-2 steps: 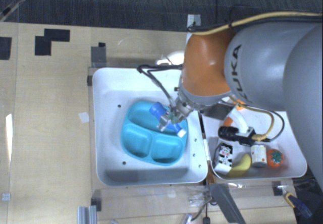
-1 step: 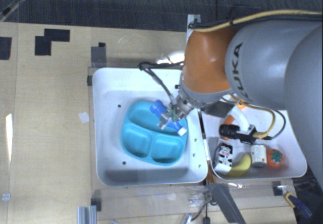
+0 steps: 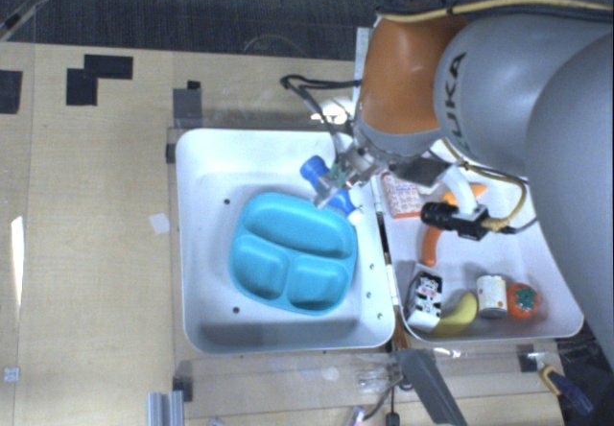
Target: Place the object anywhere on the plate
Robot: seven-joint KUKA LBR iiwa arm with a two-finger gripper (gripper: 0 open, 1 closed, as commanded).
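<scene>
Overhead, the arm [image 3: 499,79] looms; its gripper [image 3: 338,177] clamps a blue object [image 3: 317,171] above the plate's [image 3: 288,256] far rim. Released here, it could roll off into the bin [image 3: 206,213].

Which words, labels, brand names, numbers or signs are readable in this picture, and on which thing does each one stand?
"KU": black letters on the grey arm, beside its orange band; the rest of the word is cut off from view.
Red-and-white packet in the right bin: print too blurred to read.
Small can: label too small to read.
Black-and-white box: markings unreadable.
</scene>
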